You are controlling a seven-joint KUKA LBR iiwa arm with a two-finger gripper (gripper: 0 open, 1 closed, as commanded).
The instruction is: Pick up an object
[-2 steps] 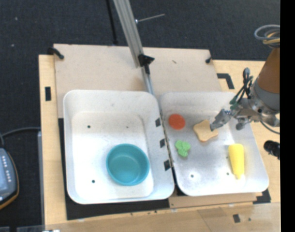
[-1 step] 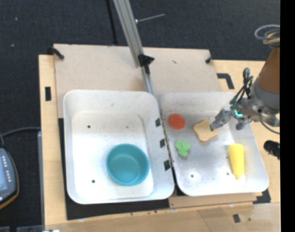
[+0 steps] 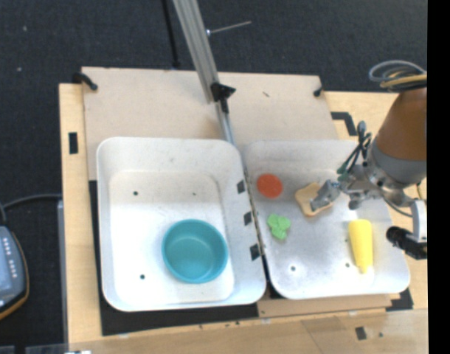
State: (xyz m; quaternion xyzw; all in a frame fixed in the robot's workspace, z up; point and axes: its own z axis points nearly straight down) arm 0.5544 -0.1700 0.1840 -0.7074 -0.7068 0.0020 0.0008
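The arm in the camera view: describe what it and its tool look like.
The arm is bulky and rounded, with a wide orange-brown band above a grey wrist section. A thin green cable runs down its side to the tool, a small grey metal piece with slim fingers. A looped pale cable shows above the arm.

Colours showing in the two white bins

A teal bowl is sitting left; orange disc, green lump, tan piece, yellow cob are lying right.
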